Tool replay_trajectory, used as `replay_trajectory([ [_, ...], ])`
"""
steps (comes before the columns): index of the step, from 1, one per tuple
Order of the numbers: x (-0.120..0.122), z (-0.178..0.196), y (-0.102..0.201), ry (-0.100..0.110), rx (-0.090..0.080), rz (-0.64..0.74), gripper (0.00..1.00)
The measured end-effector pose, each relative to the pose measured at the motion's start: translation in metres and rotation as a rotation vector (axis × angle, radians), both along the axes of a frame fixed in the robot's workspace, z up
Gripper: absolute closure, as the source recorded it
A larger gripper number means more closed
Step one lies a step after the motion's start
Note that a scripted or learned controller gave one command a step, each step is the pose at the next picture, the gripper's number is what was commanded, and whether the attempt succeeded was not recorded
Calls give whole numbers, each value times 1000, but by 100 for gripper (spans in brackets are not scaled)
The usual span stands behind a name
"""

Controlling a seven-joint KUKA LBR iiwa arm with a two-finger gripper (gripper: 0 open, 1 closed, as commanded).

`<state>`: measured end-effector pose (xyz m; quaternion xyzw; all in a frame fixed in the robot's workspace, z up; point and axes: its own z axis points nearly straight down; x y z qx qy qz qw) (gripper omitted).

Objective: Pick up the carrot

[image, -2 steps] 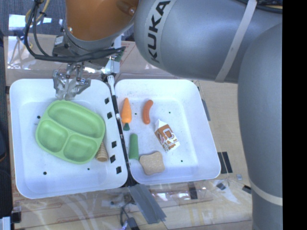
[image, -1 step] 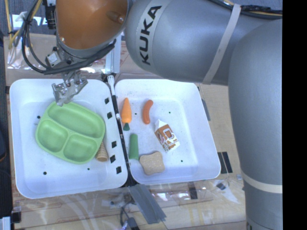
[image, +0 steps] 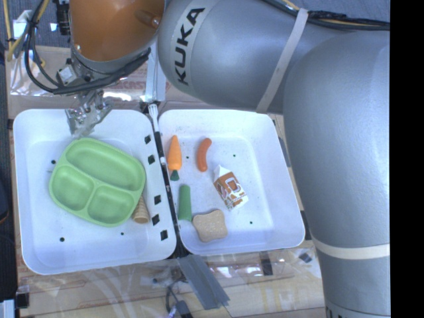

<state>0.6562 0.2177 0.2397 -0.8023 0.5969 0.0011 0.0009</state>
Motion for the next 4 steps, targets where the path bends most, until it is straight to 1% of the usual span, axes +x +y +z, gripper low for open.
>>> replay_trajectory([
  [1, 1, 23, 0, -3, 0, -228, 100],
  [2, 0, 31, 2, -6, 1, 314, 100],
  [3, -50, 46, 2, 0, -2, 452, 100],
  [4, -7, 8, 0, 1, 1, 503, 100],
])
